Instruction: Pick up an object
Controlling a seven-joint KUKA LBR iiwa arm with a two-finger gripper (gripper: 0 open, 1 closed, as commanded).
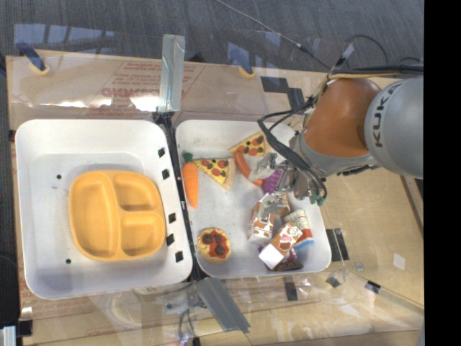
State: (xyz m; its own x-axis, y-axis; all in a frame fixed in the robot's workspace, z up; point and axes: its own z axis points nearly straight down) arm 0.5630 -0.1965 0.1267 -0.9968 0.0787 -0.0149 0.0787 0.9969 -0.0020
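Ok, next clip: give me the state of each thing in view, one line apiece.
yellow tray: flat in the left bin, right way up.
carrot: lying by the right bin's left wall.
pizza slice: flat, beside the carrot.
second pizza slice: flat, near the far wall.
tart: sitting upright.
small cartons: tumbled in a heap.
gripper: low above the heap.

The arm (374,125) runs off the right edge, its wrist hiding the right bin's (216,132) corner.
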